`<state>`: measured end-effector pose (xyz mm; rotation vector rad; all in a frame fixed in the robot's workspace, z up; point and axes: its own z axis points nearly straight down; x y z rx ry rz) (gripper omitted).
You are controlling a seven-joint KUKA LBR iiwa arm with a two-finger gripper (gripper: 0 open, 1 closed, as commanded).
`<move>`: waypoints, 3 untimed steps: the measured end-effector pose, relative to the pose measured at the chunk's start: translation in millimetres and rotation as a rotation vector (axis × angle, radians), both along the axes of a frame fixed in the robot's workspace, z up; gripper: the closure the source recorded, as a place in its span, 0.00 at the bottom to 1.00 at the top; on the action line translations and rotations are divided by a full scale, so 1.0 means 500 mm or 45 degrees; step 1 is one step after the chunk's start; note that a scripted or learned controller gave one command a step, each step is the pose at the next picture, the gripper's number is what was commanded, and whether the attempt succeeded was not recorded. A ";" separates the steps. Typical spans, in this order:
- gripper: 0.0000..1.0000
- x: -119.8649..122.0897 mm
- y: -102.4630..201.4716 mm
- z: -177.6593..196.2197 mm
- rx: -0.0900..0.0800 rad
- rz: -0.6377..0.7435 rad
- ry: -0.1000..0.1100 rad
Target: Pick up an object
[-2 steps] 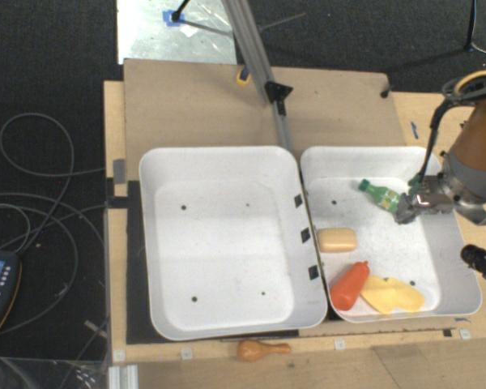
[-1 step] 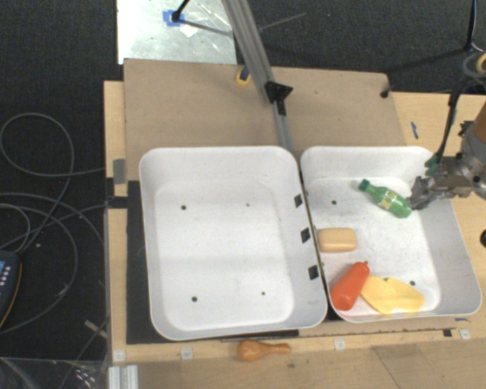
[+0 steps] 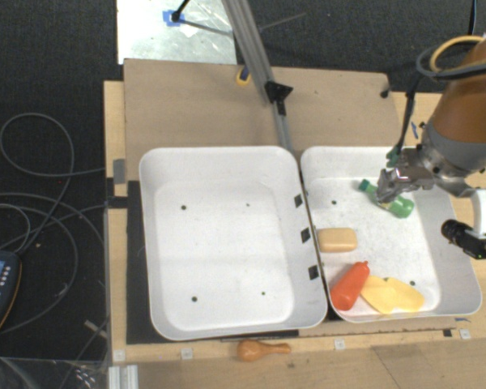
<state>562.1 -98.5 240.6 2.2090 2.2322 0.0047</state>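
Green plastic bottle-shaped toy lies in the right white bin, beneath the end effector, whose finger state cannot be told, so a good grasp likely means centring on the toy's body before lifting straight up.

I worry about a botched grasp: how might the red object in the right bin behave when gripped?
The red object looks rounded and tapered, so it may roll or pivot when nudged. Its smooth, glossy skin could slip between fingers. It leans against the yellow object, so moving it would probably shift that too.
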 end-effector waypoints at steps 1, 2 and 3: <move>1.00 0.008 0.108 -0.008 0.001 0.000 0.002; 1.00 0.028 0.216 -0.027 0.001 0.000 0.002; 1.00 0.062 0.316 -0.045 0.001 -0.001 0.001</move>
